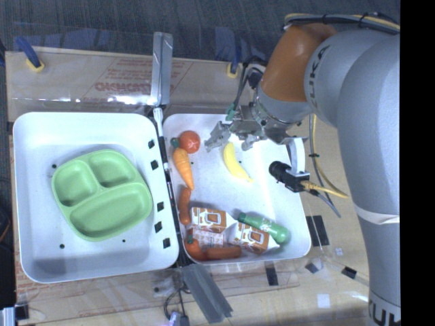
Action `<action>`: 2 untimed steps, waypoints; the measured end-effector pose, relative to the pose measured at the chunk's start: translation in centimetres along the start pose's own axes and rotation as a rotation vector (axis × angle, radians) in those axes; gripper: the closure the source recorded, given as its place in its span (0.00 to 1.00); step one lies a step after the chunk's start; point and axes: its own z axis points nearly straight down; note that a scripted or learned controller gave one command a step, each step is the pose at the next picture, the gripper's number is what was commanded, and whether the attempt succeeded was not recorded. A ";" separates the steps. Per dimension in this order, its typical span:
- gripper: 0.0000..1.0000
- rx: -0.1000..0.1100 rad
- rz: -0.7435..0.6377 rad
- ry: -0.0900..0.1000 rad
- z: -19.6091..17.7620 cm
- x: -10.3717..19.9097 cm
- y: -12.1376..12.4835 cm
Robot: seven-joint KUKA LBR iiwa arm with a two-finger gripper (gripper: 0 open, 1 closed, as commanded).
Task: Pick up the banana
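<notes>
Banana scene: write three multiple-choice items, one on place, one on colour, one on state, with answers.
1. Where does the banana lie?
A. In the right bin
B. On the green tray
C. On the bench outside the bins

2. What colour is the tray in the left bin?
A. Red
B. Green
C. Blue

3. How does the gripper stand to the banana?
A. It holds the banana high over the left bin
B. It hangs just above the banana's upper end, the banana resting on the bin floor
C. It is far off over the tray

Answers: 1 A, it rests on the right bin's floor. 2 B, the divided tray is light green. 3 B, the gripper sits over the banana's top.
</notes>
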 end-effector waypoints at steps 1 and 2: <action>0.00 0.001 0.028 -0.001 6.4 -6.7 0.4; 0.00 0.000 0.036 -0.001 10.9 -8.2 -0.3</action>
